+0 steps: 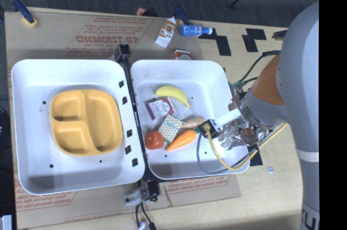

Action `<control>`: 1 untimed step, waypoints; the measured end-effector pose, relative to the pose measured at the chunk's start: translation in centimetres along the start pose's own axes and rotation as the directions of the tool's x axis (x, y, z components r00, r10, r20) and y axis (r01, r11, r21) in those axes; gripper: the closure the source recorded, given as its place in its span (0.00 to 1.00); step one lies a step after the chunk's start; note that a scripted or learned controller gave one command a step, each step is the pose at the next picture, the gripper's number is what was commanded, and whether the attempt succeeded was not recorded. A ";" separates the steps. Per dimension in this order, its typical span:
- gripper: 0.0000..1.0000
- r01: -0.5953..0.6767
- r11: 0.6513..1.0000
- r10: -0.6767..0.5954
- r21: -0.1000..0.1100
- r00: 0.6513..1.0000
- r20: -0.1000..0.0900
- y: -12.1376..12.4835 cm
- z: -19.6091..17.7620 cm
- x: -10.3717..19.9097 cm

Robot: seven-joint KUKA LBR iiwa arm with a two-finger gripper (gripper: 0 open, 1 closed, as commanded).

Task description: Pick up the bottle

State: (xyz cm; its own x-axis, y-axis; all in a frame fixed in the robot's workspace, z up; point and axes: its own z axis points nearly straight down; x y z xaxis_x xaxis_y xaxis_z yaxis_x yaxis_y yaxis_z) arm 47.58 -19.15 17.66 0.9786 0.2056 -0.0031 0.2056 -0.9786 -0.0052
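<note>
Reaching low inside the white right bin (217, 74), my gripper (238, 136) shows no readable finger state; I'd retarget the blue plastic bottle (191, 31) lying outside on the bench.

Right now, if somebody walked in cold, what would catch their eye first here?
Probably the yellow divided tray lying in the left bin. Next, the cluster in the right bin: a banana, a carrot and a tomato. The blue bottle lies outside both bins, on the bench behind them.
</note>
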 end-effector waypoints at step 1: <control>1.00 -0.002 1.000 0.002 -0.001 1.000 -0.001 1.9 0.5 -0.4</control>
State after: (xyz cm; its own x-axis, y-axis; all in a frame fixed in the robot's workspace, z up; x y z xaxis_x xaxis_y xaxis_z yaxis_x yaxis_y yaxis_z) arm 47.57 -21.07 17.12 0.9791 0.2035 -0.0024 0.2035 -0.9791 -0.0040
